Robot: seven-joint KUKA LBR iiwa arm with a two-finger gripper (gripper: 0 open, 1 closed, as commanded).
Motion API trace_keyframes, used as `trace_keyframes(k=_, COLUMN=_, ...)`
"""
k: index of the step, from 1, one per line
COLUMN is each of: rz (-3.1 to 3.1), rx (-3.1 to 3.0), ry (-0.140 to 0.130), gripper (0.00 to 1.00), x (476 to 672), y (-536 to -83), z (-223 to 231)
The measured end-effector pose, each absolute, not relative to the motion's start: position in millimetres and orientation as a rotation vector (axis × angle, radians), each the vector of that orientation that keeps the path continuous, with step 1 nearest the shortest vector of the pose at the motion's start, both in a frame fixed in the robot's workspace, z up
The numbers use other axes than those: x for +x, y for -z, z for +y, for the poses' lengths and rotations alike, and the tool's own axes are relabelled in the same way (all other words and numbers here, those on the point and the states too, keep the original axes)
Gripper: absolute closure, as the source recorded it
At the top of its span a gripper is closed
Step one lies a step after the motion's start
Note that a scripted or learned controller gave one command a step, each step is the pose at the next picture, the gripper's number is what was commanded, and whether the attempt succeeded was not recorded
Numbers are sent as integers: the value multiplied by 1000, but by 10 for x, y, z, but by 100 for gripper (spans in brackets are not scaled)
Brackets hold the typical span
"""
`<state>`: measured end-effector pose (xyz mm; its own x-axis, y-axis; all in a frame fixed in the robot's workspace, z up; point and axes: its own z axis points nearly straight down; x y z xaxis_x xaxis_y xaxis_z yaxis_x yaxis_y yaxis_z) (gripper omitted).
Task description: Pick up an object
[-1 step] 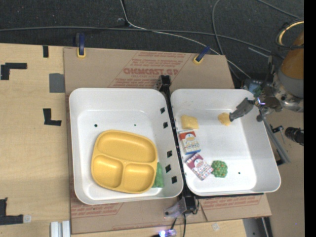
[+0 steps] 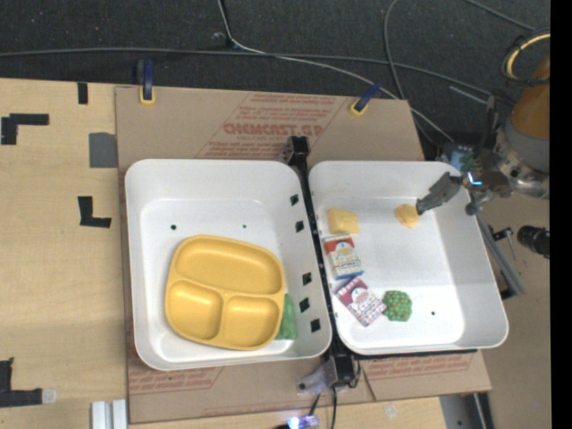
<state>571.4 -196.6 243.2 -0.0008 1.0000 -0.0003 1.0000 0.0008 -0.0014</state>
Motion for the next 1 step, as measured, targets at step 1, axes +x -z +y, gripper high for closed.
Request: trace_keyframes(k=1, rz=-2219, rx=-2218, ry=-6, gripper=0, x=5658, y=-1985, z=-1945)
